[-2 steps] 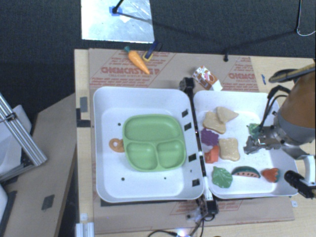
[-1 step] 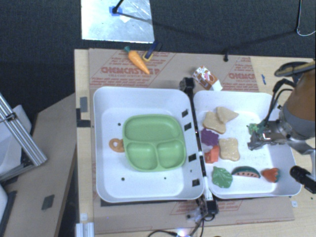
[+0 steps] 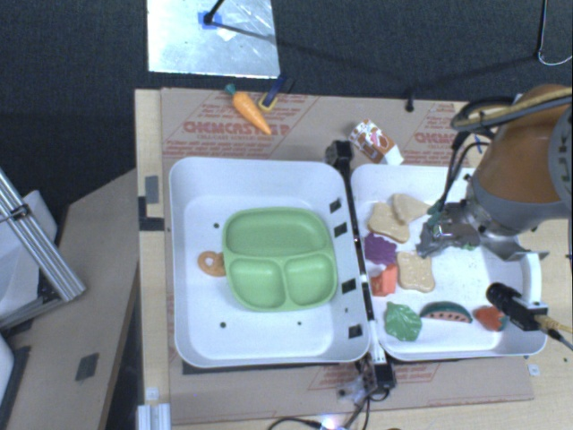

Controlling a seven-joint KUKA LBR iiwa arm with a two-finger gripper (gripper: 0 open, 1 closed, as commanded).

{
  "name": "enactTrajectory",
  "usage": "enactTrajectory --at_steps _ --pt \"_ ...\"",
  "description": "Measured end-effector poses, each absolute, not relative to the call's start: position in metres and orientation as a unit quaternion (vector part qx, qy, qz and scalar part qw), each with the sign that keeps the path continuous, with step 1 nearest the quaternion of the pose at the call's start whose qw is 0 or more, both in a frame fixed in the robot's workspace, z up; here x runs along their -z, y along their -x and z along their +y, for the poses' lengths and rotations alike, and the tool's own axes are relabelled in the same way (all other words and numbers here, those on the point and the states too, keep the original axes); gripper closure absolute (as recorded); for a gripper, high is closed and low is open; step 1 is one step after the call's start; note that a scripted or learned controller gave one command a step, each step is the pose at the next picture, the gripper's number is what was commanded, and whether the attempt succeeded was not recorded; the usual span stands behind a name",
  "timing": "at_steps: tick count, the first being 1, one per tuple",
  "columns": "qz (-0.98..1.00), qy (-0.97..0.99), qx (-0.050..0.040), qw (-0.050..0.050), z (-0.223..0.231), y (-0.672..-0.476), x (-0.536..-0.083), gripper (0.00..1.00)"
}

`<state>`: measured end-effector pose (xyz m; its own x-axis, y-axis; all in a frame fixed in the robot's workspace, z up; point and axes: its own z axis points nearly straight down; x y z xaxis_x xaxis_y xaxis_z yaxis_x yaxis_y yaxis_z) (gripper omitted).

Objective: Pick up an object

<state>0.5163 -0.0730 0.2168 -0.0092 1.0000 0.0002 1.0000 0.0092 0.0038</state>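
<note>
Toast slice (image 3: pixel 416 273) lies flat in the white bin (image 3: pixel 457 351) at the 3 o'clock side of the bench, near that bin's middle. The gripper (image 3: pixel 431 240) hangs just at 1 o'clock of the toast slice, and whether the pincer is spread or pressed together cannot be told from this slanted look; nothing is seen pinched in it. At 10 o'clock of the gripper sit two tan cracker pieces (image 3: pixel 388 222), side by side and touching. A purple piece (image 3: pixel 380 249) lies at 9 o'clock of the toast, with an orange-red block (image 3: pixel 385 280) right below it, beside the toast's edge. Toward 6 o'clock of the toast rest a green leaf (image 3: pixel 403 321) and a watermelon wedge (image 3: pixel 446 312), and a small red piece (image 3: pixel 488 316) lies farther toward 4 o'clock.

The neighbouring bin (image 3: pixel 206 204) at 9 o'clock bears a green divided tray (image 3: pixel 277 258), with a small pretzel (image 3: pixel 212 263) touching the tray's 9 o'clock rim. Outside the bins, toward 12 o'clock, a toy carrot (image 3: pixel 251 112) and a small wrapped packet (image 3: pixel 374 141) lie on the cardboard, and a foil sheet (image 3: pixel 212 22) lies beyond them.
</note>
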Motion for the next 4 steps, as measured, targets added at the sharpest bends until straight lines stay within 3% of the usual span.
enactTrajectory --at_steps 2,3,4 --pt "0.711 -0.703 -0.0024 0.001 0.026 -0.592 -0.218 1.0" --pt "0.71 -0.704 -0.002 0.001 0.059 -0.62 -0.218 1.0" --pt "0.708 -0.707 -0.001 0.001 0.045 -0.623 -0.234 1.0"
